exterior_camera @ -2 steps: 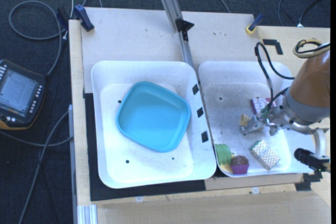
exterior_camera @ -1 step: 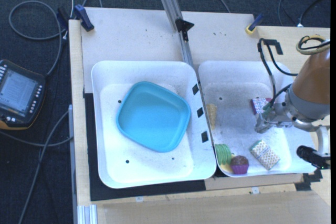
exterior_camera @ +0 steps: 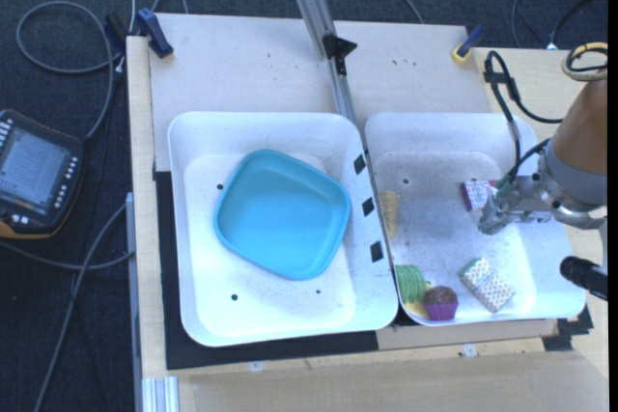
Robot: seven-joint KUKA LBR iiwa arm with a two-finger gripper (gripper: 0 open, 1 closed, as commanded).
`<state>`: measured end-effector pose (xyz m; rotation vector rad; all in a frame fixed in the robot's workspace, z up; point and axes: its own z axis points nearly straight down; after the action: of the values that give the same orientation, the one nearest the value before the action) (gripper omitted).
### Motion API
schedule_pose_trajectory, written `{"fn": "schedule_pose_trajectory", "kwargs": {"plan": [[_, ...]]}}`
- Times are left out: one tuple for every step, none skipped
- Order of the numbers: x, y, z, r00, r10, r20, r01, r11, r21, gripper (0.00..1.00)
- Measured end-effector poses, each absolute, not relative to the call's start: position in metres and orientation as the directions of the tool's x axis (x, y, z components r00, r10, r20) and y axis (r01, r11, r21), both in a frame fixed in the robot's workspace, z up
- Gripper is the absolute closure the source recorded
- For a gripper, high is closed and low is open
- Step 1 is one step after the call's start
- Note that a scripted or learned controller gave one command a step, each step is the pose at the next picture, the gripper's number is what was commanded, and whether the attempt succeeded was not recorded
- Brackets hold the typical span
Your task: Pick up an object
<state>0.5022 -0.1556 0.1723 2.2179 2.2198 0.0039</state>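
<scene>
Hand low in right bin, beside purple packet; bin centre bare.

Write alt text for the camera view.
The gripper hangs low in the right bin beside a small purple packet. A patterned block, green toy and purple cupcake lie nearer. The left bin holds a blue plate.

The arm has a broad orange band over a grey wrist section. Below it sits a metallic grey gripper of blocky, angular parts. A black cable loops up from the wrist area and runs along the arm's side. A dark rounded part juts out beneath the grey section.
</scene>
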Motion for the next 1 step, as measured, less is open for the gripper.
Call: {"fn": "schedule_pose_trajectory", "kwargs": {"plan": [[0.5002,-0.1536,0.2152,-0.001,1.000,-0.001,1.000,0.001,0.004,1.00]]}}
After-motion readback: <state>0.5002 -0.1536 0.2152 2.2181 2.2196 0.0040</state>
